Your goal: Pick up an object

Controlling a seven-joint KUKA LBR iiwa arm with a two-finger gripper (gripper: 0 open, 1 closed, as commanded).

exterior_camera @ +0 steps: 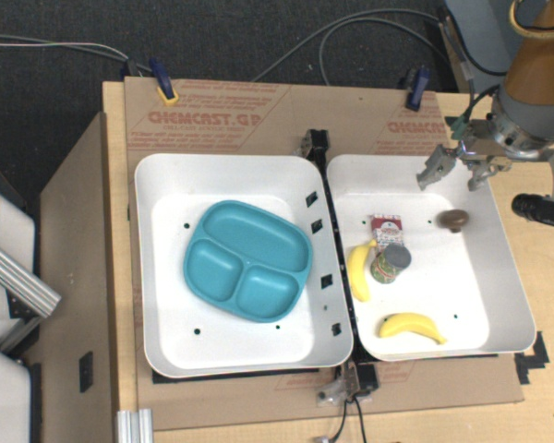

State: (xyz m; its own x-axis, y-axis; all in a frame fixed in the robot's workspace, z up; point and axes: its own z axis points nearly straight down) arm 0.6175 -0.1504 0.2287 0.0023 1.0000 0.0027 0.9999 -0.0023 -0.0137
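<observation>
Right now the gripper [454, 171] hangs over the far edge of the right bin [508, 275], its two fingers spread apart with nothing between them. No object is lifted yet, so the step in hand looks like choosing a target and coming down on it.

Closest to the jaws is a small brown rounded object [454, 220], lying just below and slightly ahead of them on bare bin floor, apart from everything else. Further from the jaws, toward the bin's middle, a small can [390, 262] lies against a banana [358, 272], with a red-and-white packet [386, 227] touching the can's far side. A second banana [412, 327] lies well beyond, near the front wall.

The brown object is probably the easiest pick: nothing crowds it. Centre the open jaws over it, descend straight, and close only once the fingers straddle it, since something that round may roll away.

The left bin [157, 275] holds a teal divided tray [247, 259], well away from the jaws.
</observation>
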